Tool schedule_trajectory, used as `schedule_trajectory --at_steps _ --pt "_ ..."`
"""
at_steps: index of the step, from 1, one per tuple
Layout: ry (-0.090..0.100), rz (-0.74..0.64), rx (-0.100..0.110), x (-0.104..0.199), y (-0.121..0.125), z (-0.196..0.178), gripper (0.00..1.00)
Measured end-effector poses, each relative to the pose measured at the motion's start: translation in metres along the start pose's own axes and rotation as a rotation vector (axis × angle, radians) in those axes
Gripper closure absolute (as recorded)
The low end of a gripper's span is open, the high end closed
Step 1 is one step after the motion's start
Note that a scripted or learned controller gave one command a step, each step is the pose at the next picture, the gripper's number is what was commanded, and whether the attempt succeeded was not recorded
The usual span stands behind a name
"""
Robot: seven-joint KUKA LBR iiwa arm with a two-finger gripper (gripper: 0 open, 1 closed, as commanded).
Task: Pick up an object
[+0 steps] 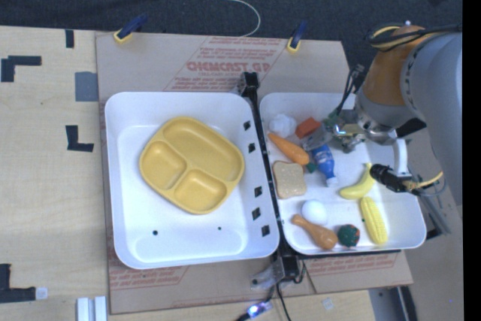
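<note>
Gripper (336,133): low in right bin (406,237), at blue bottle (324,162) and orange block (307,127); finger state cannot be told.

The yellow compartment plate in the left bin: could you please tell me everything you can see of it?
The yellow three-compartment plate looks like smooth moulded plastic, a rounded square with raised ridges that split it into one large section and two smaller ones. Nothing lies in its compartments. It lies flat and right way up, turned at an angle to the bin's walls, on the floor of the left shallow white bin, in the half farther from the camera. Only the bin floor touches it.
</note>
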State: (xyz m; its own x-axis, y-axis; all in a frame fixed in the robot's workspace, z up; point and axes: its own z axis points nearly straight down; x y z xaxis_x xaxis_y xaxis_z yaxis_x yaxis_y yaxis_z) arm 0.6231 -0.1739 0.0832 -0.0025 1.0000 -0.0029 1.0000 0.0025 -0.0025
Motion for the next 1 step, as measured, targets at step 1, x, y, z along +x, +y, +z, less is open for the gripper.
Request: schedule_trajectory --at_steps 1 --pt "0.001 -0.001 -0.002 0.0008 0.001 -0.0119 1.0"
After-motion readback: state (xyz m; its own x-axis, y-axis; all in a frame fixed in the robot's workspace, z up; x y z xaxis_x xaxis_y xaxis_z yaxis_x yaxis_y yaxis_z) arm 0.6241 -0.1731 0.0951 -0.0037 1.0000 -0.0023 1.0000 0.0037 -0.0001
